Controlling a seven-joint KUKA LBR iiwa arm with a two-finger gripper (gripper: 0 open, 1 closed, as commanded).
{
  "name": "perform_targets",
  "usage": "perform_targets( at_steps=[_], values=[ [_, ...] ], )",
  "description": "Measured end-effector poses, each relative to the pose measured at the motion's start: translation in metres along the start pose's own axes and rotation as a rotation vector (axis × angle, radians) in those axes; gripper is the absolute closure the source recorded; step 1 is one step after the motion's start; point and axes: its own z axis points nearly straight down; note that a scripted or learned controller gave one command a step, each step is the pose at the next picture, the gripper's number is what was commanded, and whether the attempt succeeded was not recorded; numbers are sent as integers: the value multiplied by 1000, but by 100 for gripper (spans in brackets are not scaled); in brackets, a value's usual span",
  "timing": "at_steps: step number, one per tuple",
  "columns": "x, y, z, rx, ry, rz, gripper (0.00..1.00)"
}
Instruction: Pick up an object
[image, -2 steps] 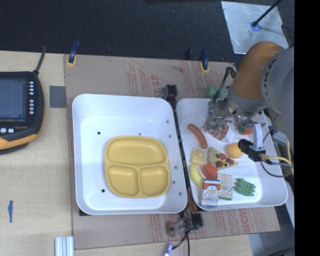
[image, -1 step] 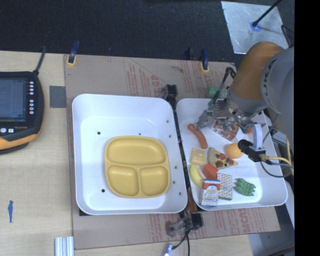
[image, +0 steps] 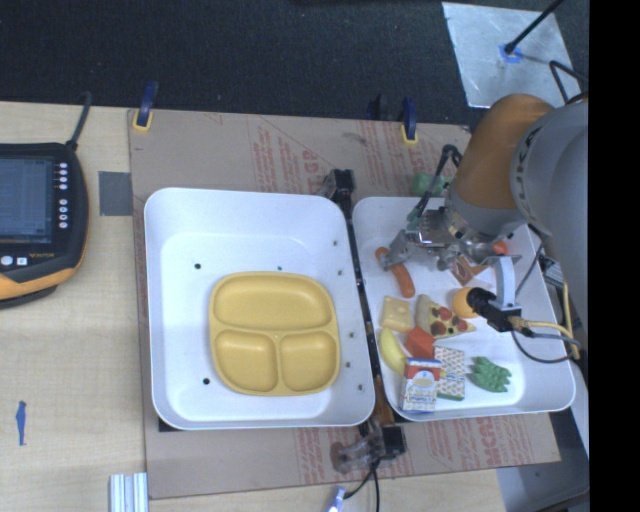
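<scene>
The arm's pincer (image: 432, 240) hangs low over the upper part of the right-hand bin (image: 540, 400), just right of a small orange carrot (image: 399, 275), while the other toy foods sit heaped lower in that bin, among them a banana (image: 392, 350), a pizza slice (image: 440, 318) and a small carton (image: 421, 388). Whether its fingers are spread or closed cannot be told, and nothing shows between them. This looks like the reaching step, so the next move probably calls for settling straight over one piece, most likely the carrot, before closing.
</scene>
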Motion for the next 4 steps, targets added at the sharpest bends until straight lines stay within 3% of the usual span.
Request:
perform_targets(
  at_steps=[1,2,3,4],
  values=[
    [1,12,12,2,1,-1,0],
    [-32,2,12,4,3,2,0],
    [-5,29,12,1,3,1,0],
    [-6,30,1,2,3,-2,100]
  ],
)
